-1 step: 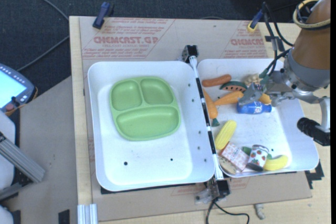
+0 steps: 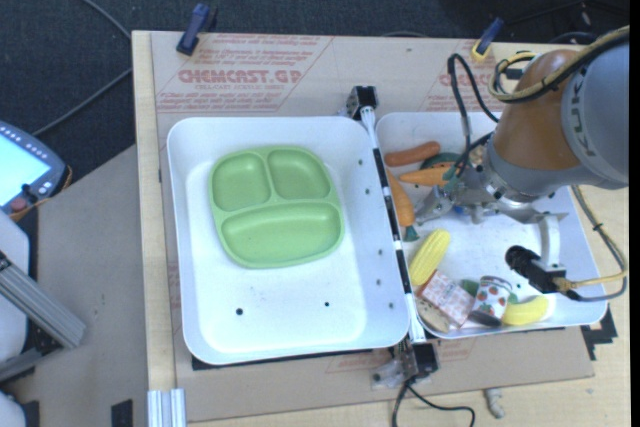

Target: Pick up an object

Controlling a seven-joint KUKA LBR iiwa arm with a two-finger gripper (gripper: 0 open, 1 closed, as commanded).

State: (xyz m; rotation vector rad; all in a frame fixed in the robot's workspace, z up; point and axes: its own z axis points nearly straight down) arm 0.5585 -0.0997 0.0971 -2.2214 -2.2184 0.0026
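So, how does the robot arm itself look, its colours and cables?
The arm is thick and rounded, grey, with a wide orange band above the wrist. Black cables loop along it, with a yellow wire near the top. The claw is dark metal.

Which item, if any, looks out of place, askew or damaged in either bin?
Nothing looks damaged or spilled. The green tray lies flat but slightly askew in the left bin. In the right bin, the corn, carrots and other toys lie jumbled, as loose items would.

Robot lab: clamped bench [image 2: 250, 75], cabled arm [image 2: 560, 115].
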